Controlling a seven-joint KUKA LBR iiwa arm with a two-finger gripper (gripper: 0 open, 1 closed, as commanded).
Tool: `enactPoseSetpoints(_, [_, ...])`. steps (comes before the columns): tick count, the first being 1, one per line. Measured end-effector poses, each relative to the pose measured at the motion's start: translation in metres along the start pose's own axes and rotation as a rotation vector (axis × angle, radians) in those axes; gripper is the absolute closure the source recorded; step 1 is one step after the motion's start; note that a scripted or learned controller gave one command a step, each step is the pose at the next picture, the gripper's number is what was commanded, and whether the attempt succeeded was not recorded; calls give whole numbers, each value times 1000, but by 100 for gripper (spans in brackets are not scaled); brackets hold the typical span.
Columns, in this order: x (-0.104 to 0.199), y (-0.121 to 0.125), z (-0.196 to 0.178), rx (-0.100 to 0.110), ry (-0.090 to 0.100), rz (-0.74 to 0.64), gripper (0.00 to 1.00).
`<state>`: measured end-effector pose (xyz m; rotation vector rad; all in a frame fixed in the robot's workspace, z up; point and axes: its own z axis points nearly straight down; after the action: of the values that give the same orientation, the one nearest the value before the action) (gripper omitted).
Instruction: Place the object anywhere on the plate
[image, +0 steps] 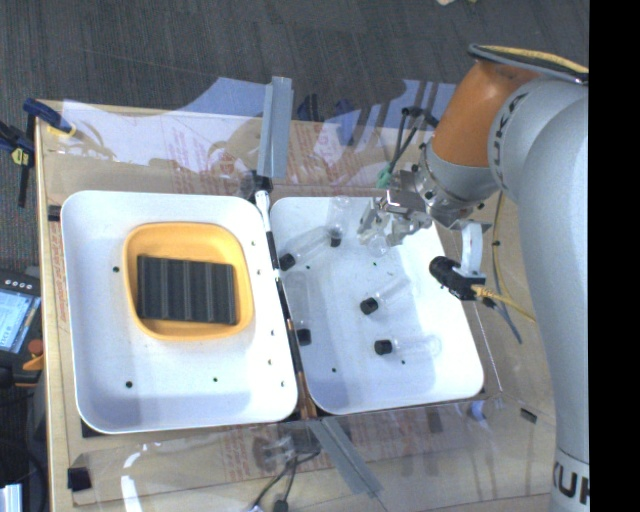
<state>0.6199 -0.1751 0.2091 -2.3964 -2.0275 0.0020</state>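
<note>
Hovering over right white bin (455, 375), metal two-finger gripper (385, 222) on grey-orange arm; can't tell grip state tbh. Small clear black-capped vials (385, 298) all lie in that bin. Yellow rounded plate (186, 282) in left bin holds none, so nothing placed.

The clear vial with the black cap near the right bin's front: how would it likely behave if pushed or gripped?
The vial lies on its side on the right bin, so a nudge would probably roll it. It looks like clear, smooth plastic or glass, perhaps slippery between fingers. Probably light, being small and seemingly hollow.
</note>
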Motion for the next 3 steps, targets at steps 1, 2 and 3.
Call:
enactPoseSetpoints(1, [18, -27, 9, 4, 0, -190, 100])
enactPoseSetpoints(2, [67, -44, -22, 2, 0, -403, 100])
enactPoseSetpoints(3, [94, -23, -3, 0, -2, -563, 100])
